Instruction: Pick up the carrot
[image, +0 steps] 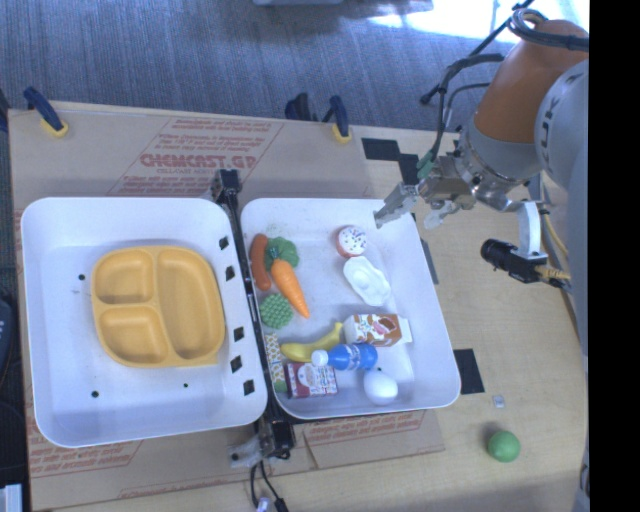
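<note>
Though blurred, pincer (398, 207) overhangs bin (425, 300).

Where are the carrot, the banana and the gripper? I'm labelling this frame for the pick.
carrot (289, 285): camera view, middle of its orange body.
banana (310, 348): camera view, middle of its yellow curve.
gripper (400, 207): camera view, at its fingertips.

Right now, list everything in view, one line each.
bins: 2, white, side by side
divided plate: 1, yellow, left bin
carrot: 1, orange, right bin, left side
sausage: 1, red-orange, beside carrot
banana: 1, yellow, right bin
bottle: 1, blue, beside banana
egg: 1, white, right bin's near corner
ball: 1, green, bench, outside bins
clamps: blue, cardboard's far edge
gripper: 1, grey, above right bin's far right corner
</note>
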